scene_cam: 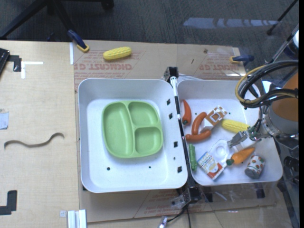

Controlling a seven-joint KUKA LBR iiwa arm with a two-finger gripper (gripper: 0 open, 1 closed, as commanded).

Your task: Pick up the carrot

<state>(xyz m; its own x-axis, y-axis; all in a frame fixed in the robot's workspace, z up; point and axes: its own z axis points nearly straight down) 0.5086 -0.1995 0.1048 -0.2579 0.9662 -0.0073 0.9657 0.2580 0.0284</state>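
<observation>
The carrot, orange with a small green stem end at its left, lies tilted near the front right of the right bin. My gripper hangs just above and slightly left of the carrot, reaching in from the right under the arm's orange band. Nothing shows in the gripper, and the carrot rests on the bin floor.
Close around the carrot are a speckled can, a white cup, a small carton and a yellow corn cob. Sausages and a green pod lie further left. The left bin holds a green divided plate.
</observation>
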